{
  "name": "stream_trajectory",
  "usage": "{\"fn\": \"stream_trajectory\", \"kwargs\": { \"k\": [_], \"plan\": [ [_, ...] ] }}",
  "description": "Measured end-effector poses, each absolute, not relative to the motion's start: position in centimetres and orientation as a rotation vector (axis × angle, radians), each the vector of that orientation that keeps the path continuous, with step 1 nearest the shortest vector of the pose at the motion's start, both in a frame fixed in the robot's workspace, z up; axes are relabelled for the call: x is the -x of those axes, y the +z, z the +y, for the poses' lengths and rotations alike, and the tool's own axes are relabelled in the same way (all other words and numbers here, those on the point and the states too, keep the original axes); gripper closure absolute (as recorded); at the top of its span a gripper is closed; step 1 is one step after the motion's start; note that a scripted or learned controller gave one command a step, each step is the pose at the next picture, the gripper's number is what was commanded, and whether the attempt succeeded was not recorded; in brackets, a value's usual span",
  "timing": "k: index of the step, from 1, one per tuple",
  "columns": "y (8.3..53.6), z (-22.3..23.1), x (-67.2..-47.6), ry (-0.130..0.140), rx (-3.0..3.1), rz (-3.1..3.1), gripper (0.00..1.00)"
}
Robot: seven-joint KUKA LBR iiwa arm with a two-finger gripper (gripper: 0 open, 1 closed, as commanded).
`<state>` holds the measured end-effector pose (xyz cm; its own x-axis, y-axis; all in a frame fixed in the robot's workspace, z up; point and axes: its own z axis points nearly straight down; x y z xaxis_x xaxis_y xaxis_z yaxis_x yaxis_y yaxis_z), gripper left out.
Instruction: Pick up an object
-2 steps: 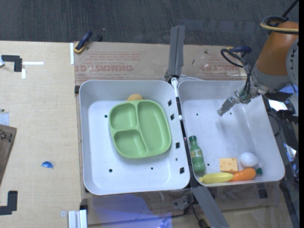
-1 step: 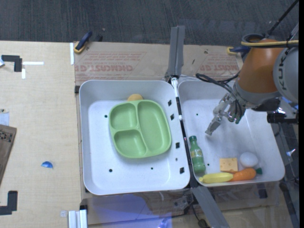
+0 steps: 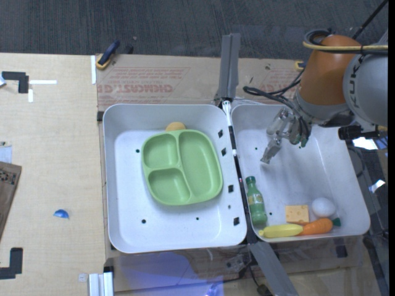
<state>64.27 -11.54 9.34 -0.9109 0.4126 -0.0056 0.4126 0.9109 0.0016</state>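
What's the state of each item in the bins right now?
gripper: above the right bin's upper part, nothing between its fingers
green divided plate: flat in the left bin, compartments empty
green bottle: lying on its side along the right bin's left wall
banana: lying at the front wall
carrot: lying beside the banana
cheese block: flat on the floor
white egg: resting behind the carrot

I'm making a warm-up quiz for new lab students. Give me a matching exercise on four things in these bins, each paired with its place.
Things:
1. green divided plate
2. green bottle
3. carrot
4. gripper

Places:
A. right bin, near front right corner
B. left bin, middle
C. above the right bin's upper part
D. right bin, along its left wall

Pairs: 1-B, 2-D, 3-A, 4-C
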Motion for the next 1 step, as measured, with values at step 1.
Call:
{"fn": "stream_trajectory", "kwargs": {
  "k": [1],
  "plan": [
    [19.23, -8.0, -58.45, 0.001, -0.732, 3.054, 0.0]
  ]
}}
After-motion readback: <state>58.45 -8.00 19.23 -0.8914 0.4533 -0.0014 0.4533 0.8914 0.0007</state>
